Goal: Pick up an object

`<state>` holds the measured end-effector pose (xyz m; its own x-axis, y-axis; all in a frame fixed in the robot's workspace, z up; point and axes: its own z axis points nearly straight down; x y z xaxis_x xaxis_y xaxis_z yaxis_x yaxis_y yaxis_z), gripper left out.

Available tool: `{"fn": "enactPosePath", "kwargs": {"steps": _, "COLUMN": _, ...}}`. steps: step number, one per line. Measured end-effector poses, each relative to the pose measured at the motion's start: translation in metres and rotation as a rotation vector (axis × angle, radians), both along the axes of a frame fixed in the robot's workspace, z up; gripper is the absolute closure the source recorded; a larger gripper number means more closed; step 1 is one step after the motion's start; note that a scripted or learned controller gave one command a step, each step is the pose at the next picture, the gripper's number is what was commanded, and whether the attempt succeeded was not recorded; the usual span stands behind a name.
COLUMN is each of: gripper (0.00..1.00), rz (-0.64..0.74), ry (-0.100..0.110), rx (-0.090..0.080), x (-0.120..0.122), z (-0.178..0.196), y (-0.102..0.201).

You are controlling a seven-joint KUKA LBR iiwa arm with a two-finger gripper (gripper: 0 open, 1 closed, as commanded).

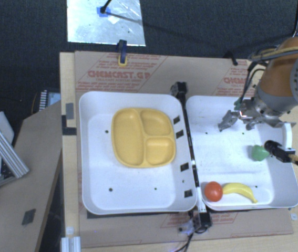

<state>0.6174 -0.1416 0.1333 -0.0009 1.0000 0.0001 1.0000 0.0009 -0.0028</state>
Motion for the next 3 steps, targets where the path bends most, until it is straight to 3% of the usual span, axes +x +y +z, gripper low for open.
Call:
{"fn": "enactPosePath", "kwargs": {"steps": 1, "gripper": 0.0, "rz": 0.0, "ry": -0.001, "rx": 0.0, "x": 0.0, "z": -0.052, "y": 0.001}}
{"fn": "enactPosePath", "kwargs": {"steps": 2, "gripper": 1.0, "rz": -0.001, "ry": -0.007, "rx": -0.001, "x": 0.002, "z": -0.038, "y": 0.0}}
{"fn": "enactPosePath", "kwargs": {"steps": 3, "gripper": 1.0, "rz": 0.003, "ry": -0.008, "rx": -0.001, "x": 0.003, "z": 0.006, "y": 0.003}}
